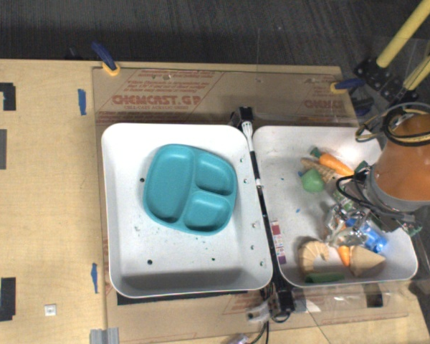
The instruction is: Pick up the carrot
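Note:
The carrot (334, 164), orange with a green top, lies near the back of the right bin (283, 156). Its tip points toward the arm. My gripper (341, 224) hangs low over the front half of that bin, among wires, a short way nearer the front than the carrot and apart from it. It sits just above a cluster of toys. The arm's orange band (414, 167) rises at the right and hides the bin's right side.
A green round toy (313, 182) sits beside the carrot. Under the gripper lie a tan cone-shaped toy (314, 254), a small orange piece (344, 255), a tan wedge (368, 261) and a blue item (373, 241). A teal divided plate (190, 188) rests in the left bin (122, 213).

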`<move>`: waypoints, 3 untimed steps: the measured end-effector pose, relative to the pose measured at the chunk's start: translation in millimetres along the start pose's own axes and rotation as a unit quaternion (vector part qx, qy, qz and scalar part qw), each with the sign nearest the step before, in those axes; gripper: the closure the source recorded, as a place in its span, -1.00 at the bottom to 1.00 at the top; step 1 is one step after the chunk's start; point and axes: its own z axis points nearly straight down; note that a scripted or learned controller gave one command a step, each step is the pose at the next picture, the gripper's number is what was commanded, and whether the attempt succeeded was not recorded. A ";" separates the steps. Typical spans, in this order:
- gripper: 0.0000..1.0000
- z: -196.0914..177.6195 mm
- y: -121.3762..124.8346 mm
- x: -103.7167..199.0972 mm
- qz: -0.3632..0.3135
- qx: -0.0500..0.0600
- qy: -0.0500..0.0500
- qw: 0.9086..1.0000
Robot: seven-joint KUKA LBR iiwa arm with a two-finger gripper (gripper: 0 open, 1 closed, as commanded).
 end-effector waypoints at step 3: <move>1.00 -0.3 -11.5 14.3 -0.112 -0.001 -0.001 0.994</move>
